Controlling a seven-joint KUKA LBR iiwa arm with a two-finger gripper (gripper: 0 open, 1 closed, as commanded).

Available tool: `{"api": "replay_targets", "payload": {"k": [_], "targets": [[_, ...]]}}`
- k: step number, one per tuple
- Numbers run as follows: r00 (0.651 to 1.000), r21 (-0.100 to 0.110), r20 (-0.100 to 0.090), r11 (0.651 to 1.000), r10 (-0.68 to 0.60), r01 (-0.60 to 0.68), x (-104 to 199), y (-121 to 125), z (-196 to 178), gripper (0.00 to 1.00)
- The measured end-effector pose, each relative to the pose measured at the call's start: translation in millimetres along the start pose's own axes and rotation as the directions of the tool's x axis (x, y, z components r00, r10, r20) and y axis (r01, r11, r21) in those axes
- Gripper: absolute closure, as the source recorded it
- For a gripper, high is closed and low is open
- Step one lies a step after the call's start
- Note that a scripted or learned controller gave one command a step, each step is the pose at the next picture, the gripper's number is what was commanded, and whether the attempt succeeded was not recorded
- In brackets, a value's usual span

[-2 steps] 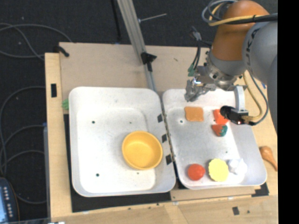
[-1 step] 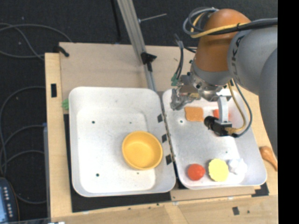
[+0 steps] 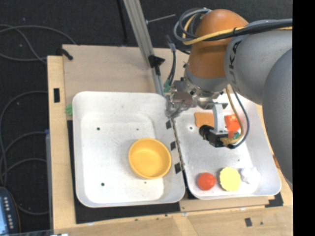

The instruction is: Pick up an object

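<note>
Hovering over the far left corner of the right bin (image 3: 194,154), the pincer (image 3: 176,105) shows nothing held and its spread cannot be told, so the pick looks undone, with the orange piece (image 3: 203,118) just beside it and the red ball (image 3: 206,181) still lying nearer the front.

You see a deep-yellow round plastic bowl (image 3: 149,158) in the view's left shallow white bin (image 3: 98,132), whose floor has a few dark specks. The right shallow white bin (image 3: 253,149) shows a small red ball (image 3: 206,181), a pale-yellow round disc (image 3: 230,179), a white crumpled lump (image 3: 249,175) and a flat orange tile (image 3: 203,118). The grey robot arm (image 3: 275,58) has an orange band.
</note>
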State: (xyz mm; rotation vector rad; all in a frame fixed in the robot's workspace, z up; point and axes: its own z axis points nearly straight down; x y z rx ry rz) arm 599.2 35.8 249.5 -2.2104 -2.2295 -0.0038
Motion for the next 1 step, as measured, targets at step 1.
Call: {"api": "replay_targets", "payload": {"k": [1], "targets": [[1.000, 0.002, 0.001, 1.000, 0.001, -0.001, 46.7, -8.4, 2.5, 1.00]]}}
